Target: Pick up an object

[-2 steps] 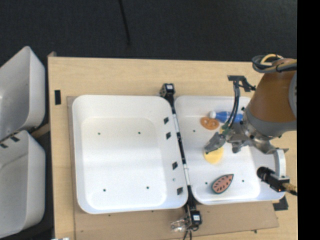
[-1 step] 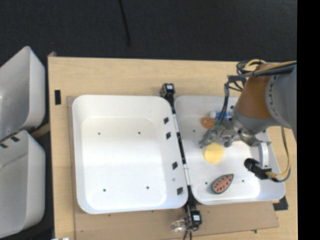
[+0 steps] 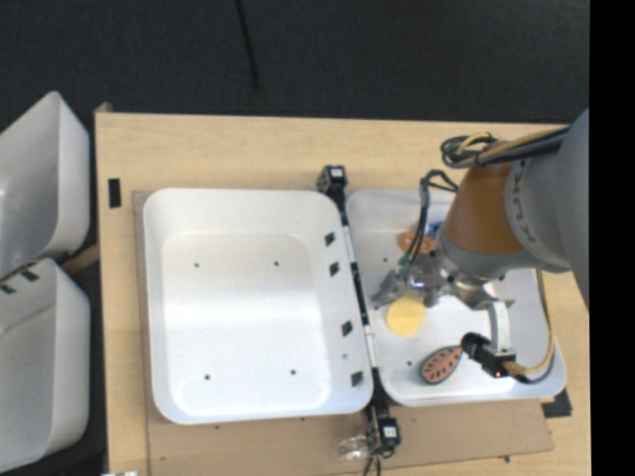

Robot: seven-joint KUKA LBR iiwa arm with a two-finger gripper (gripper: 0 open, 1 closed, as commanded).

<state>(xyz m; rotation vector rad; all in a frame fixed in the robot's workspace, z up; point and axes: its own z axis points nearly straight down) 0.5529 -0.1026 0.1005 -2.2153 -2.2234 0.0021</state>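
- While the grey arm's gripper [image 3: 402, 288] hangs low in the right bin [image 3: 531, 390], I cannot tell whether its fingers are open or closed.
- Just below it lies a round yellow object [image 3: 405, 317]; a slightly off descent may nudge it aside.
- Nearby, a pink oval object [image 3: 440, 364] and an orange object [image 3: 408, 239] risk being bumped.

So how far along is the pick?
Nothing looks lifted yet. The gripper is down in the right bin, just above the yellow disc, which lies on the bin floor. Still left: grasping and lifting. The pink piece lies untouched.
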